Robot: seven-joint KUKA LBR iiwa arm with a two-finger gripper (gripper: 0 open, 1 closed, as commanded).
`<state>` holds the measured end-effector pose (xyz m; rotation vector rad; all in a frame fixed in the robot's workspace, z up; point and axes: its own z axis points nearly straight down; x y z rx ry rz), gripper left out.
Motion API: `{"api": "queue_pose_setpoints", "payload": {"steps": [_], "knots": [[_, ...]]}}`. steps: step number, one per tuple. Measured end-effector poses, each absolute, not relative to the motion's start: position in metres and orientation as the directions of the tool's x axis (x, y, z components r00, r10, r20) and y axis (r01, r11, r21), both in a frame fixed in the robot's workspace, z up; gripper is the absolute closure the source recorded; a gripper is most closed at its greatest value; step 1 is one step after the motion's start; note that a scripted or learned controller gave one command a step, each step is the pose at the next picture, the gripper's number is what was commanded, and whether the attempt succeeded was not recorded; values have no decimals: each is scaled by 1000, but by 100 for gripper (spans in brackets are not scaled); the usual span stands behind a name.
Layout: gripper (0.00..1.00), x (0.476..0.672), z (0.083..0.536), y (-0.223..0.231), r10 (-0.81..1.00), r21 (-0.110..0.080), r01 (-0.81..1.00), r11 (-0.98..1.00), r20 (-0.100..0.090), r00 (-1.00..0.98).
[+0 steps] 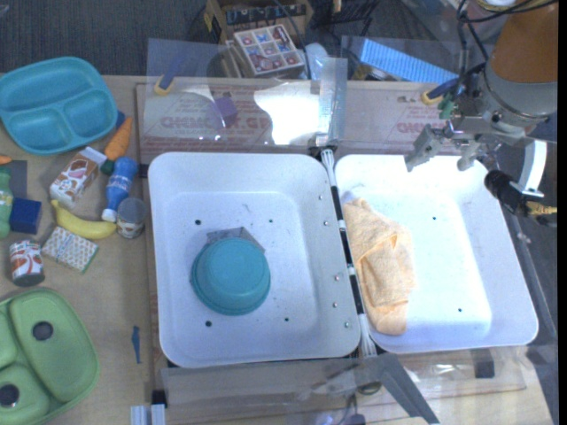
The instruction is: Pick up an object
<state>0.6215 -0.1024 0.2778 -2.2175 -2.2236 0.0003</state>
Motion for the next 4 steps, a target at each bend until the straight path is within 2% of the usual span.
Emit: {"api": "queue_pose_setpoints", "payload": {"steps": [1, 2, 3, 4], "knots": [[0, 573, 192, -92, 1000, 0, 1000, 14, 0, -14], [0, 592, 92, -111, 999, 14, 999, 44, -1, -44], [100, 594, 104, -111, 999, 21, 999, 41, -1, -41], [100, 624, 243, -82, 959, 2, 959, 283, -2, -283]]}}
